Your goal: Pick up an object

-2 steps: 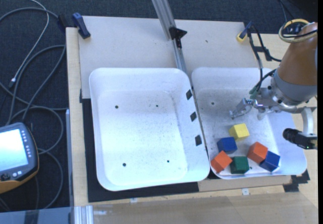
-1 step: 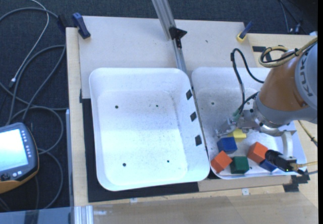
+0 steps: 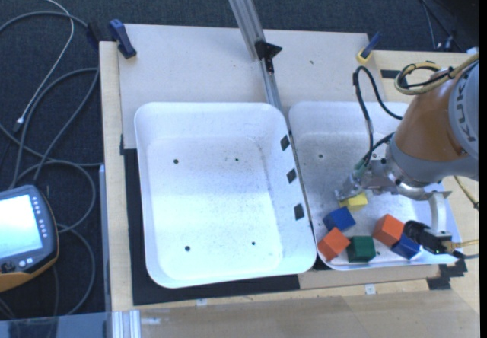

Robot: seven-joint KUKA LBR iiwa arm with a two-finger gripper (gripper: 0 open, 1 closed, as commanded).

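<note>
Bench (image 3: 198, 70): pale board, carrying two shallow white bins side by side, touching along the middle.

Left bin (image 3: 217, 192): no objects in it, just dark specks and a few small holes in the floor.

Right bin (image 3: 323, 138): all the candidate objects sit here, bunched at its near end. Arm (image 3: 434, 131) reaches in from the right, grey wrist under the orange band, lowered over that cluster.

Gripper (image 3: 359, 186): down at the bin floor, right at the yellow block (image 3: 354, 199). Touching or just above, cannot tell. Cannot tell either whether the gripper is wide, narrow or closed on anything; the wrist covers it. Nothing seen held.

Objects, big to small:
- orange block (image 3: 333, 241), near the front wall
- second orange block (image 3: 389, 228), further right
- green block (image 3: 361, 249), just beside the first orange one
- blue block (image 3: 339, 218), just below the yellow
- second blue block (image 3: 405, 248), by the right front corner
- yellow block, the likeliest target in my judgement

Risks (judgement):
- blue block lies just beside the yellow; a descending finger could land on it and shove both away
- off-centre closure would squirt the yellow block out sideways
- cluster is tight; any nudge rearranges neighbours
- cable loop (image 3: 364, 112) hangs over the bin and could drag
</note>
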